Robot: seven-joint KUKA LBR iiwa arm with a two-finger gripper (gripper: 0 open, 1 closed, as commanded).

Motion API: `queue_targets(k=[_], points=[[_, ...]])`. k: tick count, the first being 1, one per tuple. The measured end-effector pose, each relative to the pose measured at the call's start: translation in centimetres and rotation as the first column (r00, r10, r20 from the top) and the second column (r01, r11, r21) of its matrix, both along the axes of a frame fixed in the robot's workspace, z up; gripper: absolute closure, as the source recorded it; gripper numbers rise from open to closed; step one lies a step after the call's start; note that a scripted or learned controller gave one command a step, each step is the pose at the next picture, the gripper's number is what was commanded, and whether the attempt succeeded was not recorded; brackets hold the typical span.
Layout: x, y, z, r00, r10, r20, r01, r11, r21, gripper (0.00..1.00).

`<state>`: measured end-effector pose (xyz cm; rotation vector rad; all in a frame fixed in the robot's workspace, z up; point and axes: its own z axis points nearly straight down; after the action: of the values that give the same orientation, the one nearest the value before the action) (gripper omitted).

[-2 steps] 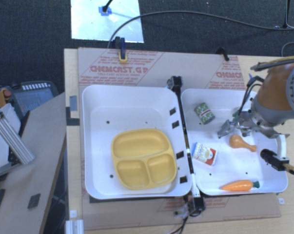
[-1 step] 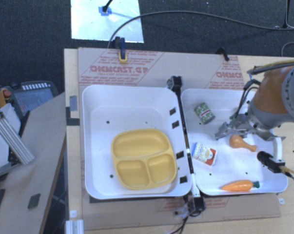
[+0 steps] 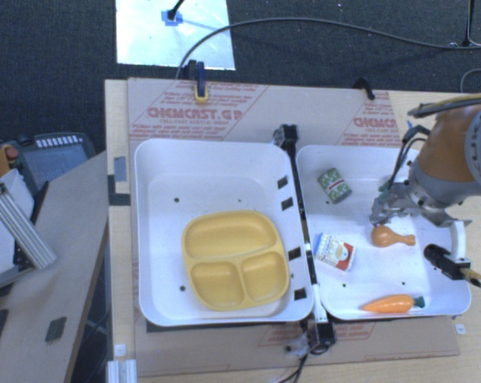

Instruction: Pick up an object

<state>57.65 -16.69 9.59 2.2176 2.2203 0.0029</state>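
Gripper (image 3: 386, 211) down in right bin (image 3: 360, 294), right above chicken drumstick (image 3: 390, 237), touching or nearly. Grip state: honestly cannot tell. Green can (image 3: 333, 185) up-left of that, small carton (image 3: 334, 251) further left, carrot (image 3: 392, 303) near front wall. Left bin (image 3: 168, 174) holding yellow divided plate (image 3: 235, 258).

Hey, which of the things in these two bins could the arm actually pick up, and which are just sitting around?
Pickable, all in the right bin:
- drumstick toy, right beside the tool
- carrot
- green can
- small carton

Just lying about:
- yellow divided tray in the left bin
- clamp on the board's far edge
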Motion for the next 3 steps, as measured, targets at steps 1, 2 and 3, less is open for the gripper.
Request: queue_targets(k=[1, 2, 3], points=[[0.2, 0.8, 4.7, 1.000, 0.003, 0.002, -0.003, 1.000, 0.000, 1.00], [0.1, 0.6, 11.2, 1.000, 0.003, 0.005, -0.003, 1.000, -0.001, 1.00], [0.2, 0.6, 12.2, 1.000, 0.003, -0.001, -0.003, 1.000, 0.001, 1.00]])
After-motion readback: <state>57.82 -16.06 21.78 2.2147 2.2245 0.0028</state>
